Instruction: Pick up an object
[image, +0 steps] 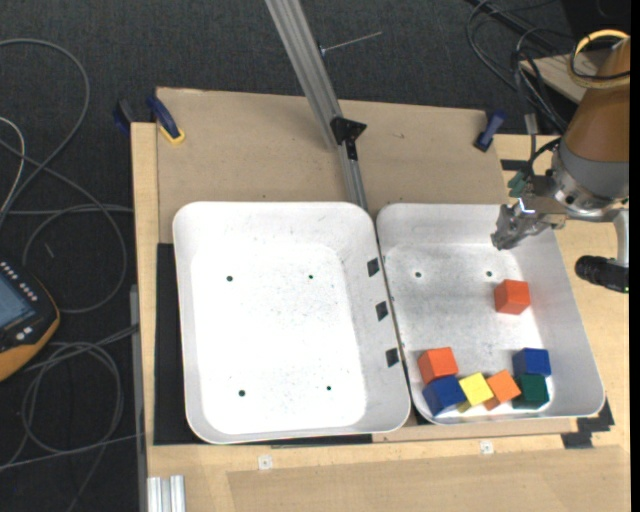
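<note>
Gripper (507, 228) is seen above the far part of the right bin (571, 330), nothing held between its fingers; whether they are apart or together cannot be told. The lone orange cube (512, 296) is found just on the near side of the gripper, almost directly below it in the view, apart from it. No long axis is offered by the cube. A cluster of blocks (485, 382) is gathered farther from the gripper, at the bin's near edge.

Dark carpet (70, 130), wooden bench (260, 150), cables (40, 200)
</note>
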